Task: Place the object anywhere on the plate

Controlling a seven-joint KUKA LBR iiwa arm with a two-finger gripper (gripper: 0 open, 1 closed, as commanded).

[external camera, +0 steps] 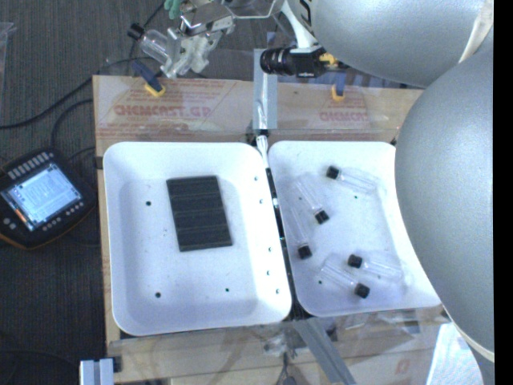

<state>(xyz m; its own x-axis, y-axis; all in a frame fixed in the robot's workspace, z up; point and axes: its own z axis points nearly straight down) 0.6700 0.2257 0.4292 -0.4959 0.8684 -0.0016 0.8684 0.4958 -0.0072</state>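
The plate (199, 212) is a flat black ribbed rectangle lying in the middle of the left bin (128, 295). My gripper (186, 45) is raised high, seen at the top of the view beyond the left bin's far edge. A clear vial (159, 45) with a black cap (135, 30) sticks out to the left from between its fingers, tilted. Several more clear vials with black caps lie in the right bin (401, 155), among them one (350, 178) at the back and one (343, 280) at the front.
The grey arm fills the upper right and hangs over the right bin's right side. A blue and yellow clamp (150, 77) sits on the bench's back edge. A handheld control pad (38, 199) lies on the floor to the left.
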